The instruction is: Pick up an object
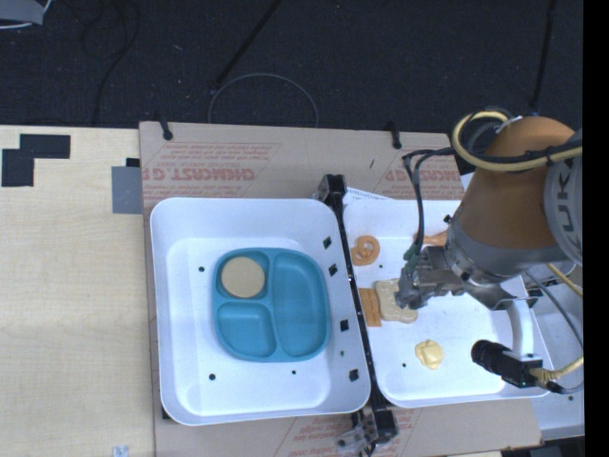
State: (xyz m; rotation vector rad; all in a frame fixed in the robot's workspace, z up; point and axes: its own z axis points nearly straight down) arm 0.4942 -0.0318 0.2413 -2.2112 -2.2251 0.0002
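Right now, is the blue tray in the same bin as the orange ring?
No, the blue tray lies in the left bin, while the orange ring lies in the right bin.

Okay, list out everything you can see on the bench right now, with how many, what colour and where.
Bins: two, white, side by side; left bin, right bin.
Tray: one, blue, three compartments, in the left bin.
Disc: one, tan, round, in the tray's upper-left compartment.
Ring: one, orange, right bin, near the divider.
Flat piece: one, beige, right bin, under the gripper.
Strip: one, orange-brown, beside the flat piece.
Lump: one, yellow, right bin, front.
Cardboard: one sheet, brown, under the bins.
Arm: one, grey and orange, over the right bin.
Gripper: one, dark, over the flat piece.
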